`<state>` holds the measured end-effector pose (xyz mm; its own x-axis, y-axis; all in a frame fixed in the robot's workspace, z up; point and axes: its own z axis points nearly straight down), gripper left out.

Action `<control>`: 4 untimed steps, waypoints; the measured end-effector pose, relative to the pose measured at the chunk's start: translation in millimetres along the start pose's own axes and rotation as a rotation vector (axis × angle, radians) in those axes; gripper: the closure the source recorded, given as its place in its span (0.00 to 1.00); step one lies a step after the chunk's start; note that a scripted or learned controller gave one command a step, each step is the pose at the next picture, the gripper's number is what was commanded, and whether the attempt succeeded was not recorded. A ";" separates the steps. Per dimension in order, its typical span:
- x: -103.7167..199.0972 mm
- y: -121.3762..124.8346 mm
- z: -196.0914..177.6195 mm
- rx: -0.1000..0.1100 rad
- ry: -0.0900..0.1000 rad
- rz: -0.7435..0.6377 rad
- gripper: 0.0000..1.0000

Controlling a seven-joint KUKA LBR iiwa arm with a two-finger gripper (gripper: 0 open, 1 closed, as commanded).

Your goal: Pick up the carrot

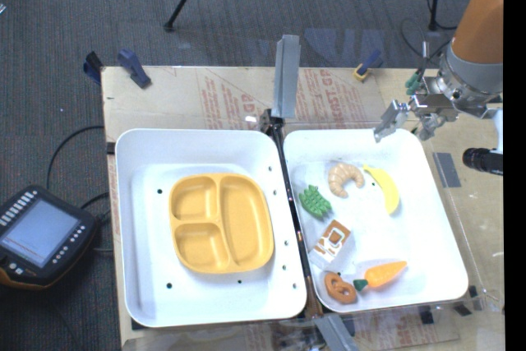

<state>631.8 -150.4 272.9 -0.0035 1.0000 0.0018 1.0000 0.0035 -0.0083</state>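
The carrot (385, 273) lies in the right bin (448, 210) near its front edge, orange with a green top, tilted a little, its green end just beside a brown pretzel (339, 288) at the bin's front-left corner. Farther back lie a small printed carton (332, 241), a green leafy toy (315, 200), a croissant (346, 177) and a banana (384, 187). The gripper (411, 121) hangs over the bin's back-right corner — well apart from the carrot (whether its fingers are apart or together I cannot tell). The left bin (140, 168) holds a yellow divided plate (220, 223).
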 end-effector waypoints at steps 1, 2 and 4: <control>-64.6 -70.2 37.6 0.003 -0.001 0.069 0.00; -30.9 -123.0 134.4 0.011 0.005 0.042 0.00; -21.9 -156.4 187.1 0.012 0.007 0.225 1.00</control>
<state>473.9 -172.6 87.1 0.2198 0.9755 0.0054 0.9753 -0.2196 -0.0212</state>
